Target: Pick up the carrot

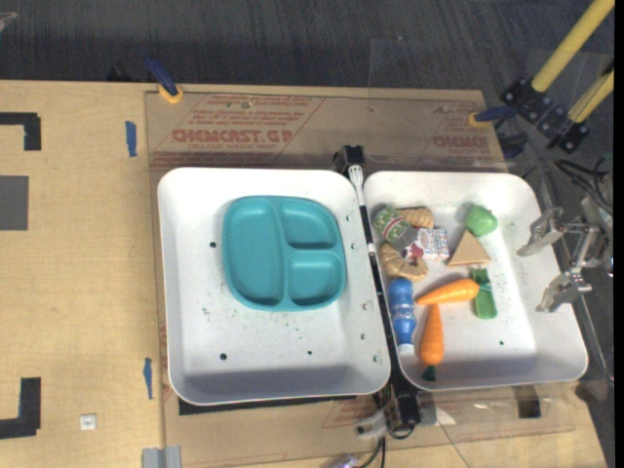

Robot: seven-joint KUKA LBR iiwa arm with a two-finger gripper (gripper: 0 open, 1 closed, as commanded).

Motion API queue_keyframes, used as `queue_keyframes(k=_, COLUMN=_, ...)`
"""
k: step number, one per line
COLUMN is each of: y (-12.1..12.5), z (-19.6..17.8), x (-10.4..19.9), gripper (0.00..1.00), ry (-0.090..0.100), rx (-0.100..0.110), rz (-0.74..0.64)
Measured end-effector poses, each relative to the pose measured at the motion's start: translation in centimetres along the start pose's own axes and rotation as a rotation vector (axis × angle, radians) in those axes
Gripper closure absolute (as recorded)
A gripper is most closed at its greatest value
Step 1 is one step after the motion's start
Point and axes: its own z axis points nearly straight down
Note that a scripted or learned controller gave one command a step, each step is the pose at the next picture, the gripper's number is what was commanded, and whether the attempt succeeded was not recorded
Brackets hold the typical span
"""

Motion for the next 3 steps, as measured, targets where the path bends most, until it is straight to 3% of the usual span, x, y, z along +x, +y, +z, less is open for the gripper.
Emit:
queue_keyframes(k=1, y=5.6, z=14.1, x=0.9, gripper=0.00, ry=-0.006, rx=0.001, rz=-0.043)
queue_keyframes(k=2, y=9.8, z=14.6, x=2.1, gripper=0.00, ry=-0.011, rx=0.004, rz=0.081)
queue_keyframes(k=3, y=9.7, z=14.6, x=2.6, gripper=0.00, ry=-0.015, rx=-0.001, rz=-0.207)
